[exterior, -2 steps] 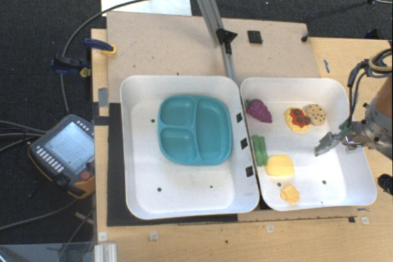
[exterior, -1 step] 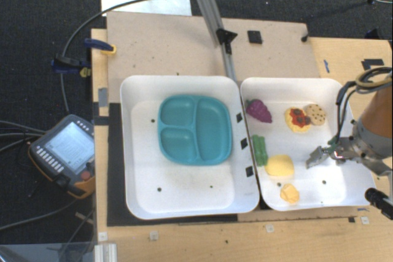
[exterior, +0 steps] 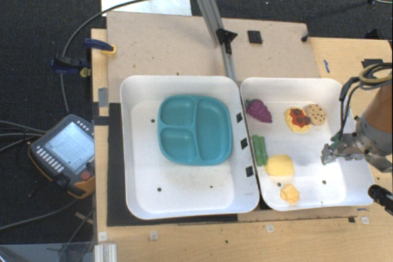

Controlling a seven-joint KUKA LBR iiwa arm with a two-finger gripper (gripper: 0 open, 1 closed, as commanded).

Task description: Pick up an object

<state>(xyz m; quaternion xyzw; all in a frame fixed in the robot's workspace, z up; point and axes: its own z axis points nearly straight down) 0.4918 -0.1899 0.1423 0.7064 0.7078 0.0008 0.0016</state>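
Though low over the right bin [exterior: 344, 190], gripper [exterior: 334, 153] jaws too blurred to tell, nothing visibly held.

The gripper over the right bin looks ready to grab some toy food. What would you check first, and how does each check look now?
1. Objects within reach in the right bin: ok; purple grapes, pizza, cookie, green piece, yellow lemon.
2. Gripper holding nothing: cannot tell.
3. Fingers open: cannot tell.
4. Gripper above a target: not ok; it hangs over bare floor.
5. Targets separated: not ok; pizza touches cookie.
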